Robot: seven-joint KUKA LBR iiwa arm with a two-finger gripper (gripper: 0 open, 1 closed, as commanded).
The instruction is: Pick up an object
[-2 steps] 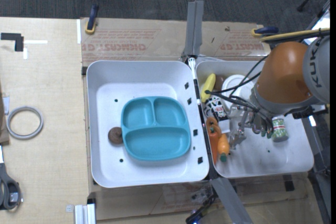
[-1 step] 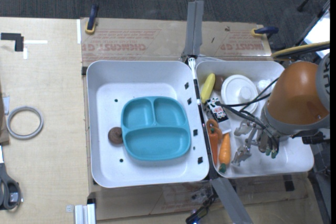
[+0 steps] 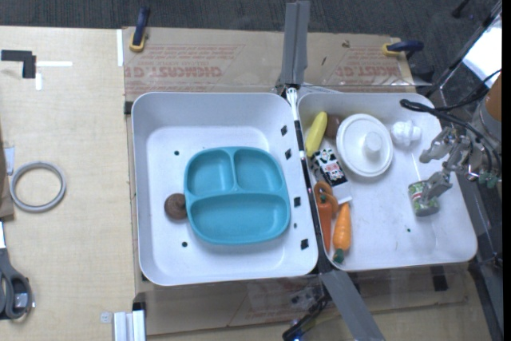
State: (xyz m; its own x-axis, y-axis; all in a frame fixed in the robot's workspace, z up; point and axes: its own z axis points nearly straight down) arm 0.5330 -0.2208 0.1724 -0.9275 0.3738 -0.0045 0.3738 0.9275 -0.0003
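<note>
Two white bins sit side by side at frame centre. The left bin (image 3: 152,196) holds a teal divided tray (image 3: 237,196), with a brown round object (image 3: 175,206) touching the tray's left edge.

The right bin (image 3: 399,243) holds several objects. A yellow banana (image 3: 316,132) lies along the upper left wall. A white lid (image 3: 365,144) with a centre knob sits just right of the banana. A small white object (image 3: 406,132) lies right of the lid. A black-and-white piece (image 3: 328,168) sits below the banana. An orange tool (image 3: 324,200) lies against the left wall, and a carrot (image 3: 342,230) lies beside it at lower left, green tip pointing down.

The gripper (image 3: 441,168) is at the right side of the right bin, above its floor, with the arm entering from the right frame edge. The two metal fingers (image 3: 436,148) are visibly spread apart, one toward the top of the frame and one lower. A small green-grey object (image 3: 424,200) sits at the lower finger's tip; whether the finger touches it cannot be determined. Nothing is visible clamped between the fingers.
</note>
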